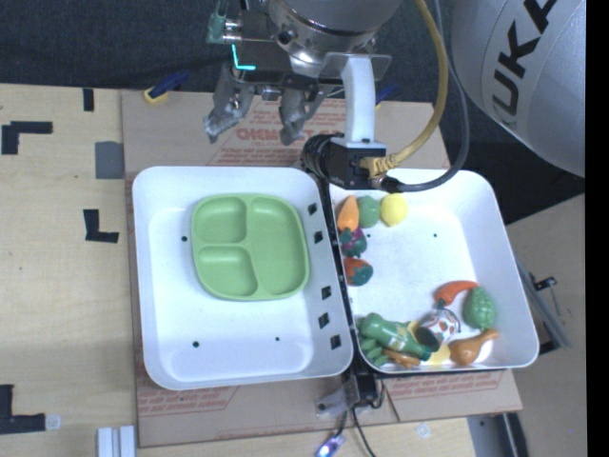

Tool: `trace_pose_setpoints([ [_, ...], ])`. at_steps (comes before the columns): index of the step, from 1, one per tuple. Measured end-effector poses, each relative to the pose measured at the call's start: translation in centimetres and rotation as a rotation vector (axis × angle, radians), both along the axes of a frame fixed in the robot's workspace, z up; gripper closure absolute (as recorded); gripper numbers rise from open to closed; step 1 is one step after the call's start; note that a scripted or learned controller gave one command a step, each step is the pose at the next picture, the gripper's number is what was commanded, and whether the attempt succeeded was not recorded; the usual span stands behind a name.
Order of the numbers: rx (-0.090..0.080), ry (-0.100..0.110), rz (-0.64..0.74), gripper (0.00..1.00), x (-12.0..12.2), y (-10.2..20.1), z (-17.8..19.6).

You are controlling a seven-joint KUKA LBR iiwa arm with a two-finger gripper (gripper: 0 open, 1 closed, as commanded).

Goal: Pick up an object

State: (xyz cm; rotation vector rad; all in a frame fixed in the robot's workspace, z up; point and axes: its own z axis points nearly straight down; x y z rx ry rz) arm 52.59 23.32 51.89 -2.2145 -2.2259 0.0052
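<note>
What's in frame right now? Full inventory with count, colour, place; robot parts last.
Bins: 2, white, shallow, side by side on the bench.
Divided plate: 1, light green, middle of the left bin.
Lemon-like toy: 1, yellow, top left of the right bin.
Carrot-like toy: 1, orange, beside the lemon, by the divider.
Small toys below the carrot: about 2, dark green and red-orange, along the divider.
Toy food pile: several, green, orange, red and white, bottom of the right bin; exact count unclear.
Cardboard sheet: 1, brown, under the bins.
Gripper: 1, grey metal, fingers apart, above the cardboard beyond the left bin, holding nothing.
Arm: 1, grey, top right.
</note>
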Motion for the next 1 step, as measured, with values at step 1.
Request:
trace_pose_setpoints([
  [1,0.0,0.001,0.002,1.0,0.0,0.08,1.01],
])
